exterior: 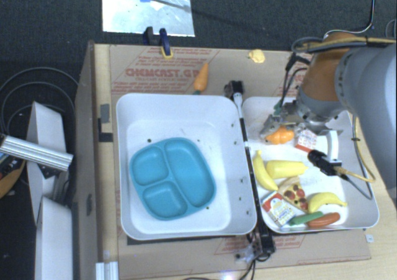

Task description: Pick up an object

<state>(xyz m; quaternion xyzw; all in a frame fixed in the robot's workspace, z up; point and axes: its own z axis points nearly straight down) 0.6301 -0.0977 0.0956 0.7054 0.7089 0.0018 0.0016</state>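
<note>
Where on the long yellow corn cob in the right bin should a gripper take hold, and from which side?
Grip the corn cob at mid-length, coming straight down from above, fingers closing across its narrow width. It lies flat and lengthwise, with a banana close at its left end.

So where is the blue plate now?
The blue plate lies in the left bin, left of the divider, apart from the toy food in the right bin.

Left bin [127, 167]: divided tray [172, 177] lying in its middle. Right bin [366, 213], just beside it: toy foods clustered in the near half, banana [263, 172] leftmost, pizza slice [294, 192] to its right, sausage [323, 220] nearest. Bench [161, 74], far side: carrot [201, 78].
</note>
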